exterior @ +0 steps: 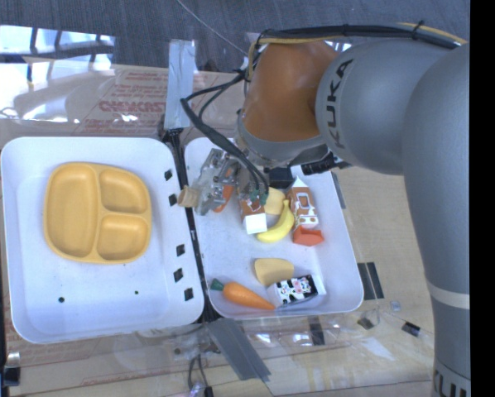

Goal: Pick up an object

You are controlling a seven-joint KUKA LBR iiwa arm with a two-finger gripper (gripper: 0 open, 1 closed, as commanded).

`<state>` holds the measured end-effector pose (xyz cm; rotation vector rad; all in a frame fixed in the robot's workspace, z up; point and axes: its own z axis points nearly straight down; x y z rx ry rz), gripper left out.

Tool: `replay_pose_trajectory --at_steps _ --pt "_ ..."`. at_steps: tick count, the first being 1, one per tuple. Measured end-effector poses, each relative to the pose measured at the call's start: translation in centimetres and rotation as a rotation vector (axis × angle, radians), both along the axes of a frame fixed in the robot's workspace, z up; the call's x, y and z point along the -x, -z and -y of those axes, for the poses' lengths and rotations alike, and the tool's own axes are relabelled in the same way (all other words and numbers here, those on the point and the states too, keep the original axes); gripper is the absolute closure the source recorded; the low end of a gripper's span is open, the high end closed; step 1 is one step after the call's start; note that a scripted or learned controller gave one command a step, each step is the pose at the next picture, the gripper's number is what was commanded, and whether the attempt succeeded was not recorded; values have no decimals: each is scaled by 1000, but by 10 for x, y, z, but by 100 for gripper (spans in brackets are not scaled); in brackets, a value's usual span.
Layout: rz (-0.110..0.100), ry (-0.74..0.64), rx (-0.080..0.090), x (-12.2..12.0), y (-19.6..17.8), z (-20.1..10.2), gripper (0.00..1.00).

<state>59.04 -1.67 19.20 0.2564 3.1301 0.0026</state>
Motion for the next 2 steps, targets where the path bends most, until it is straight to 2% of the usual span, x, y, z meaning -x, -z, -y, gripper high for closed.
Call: replay_pose_trajectory --at_steps 1,2 --pt "3 -24 3 102 -51 46 100" --pt "4 47 2 14 -91 36 100"
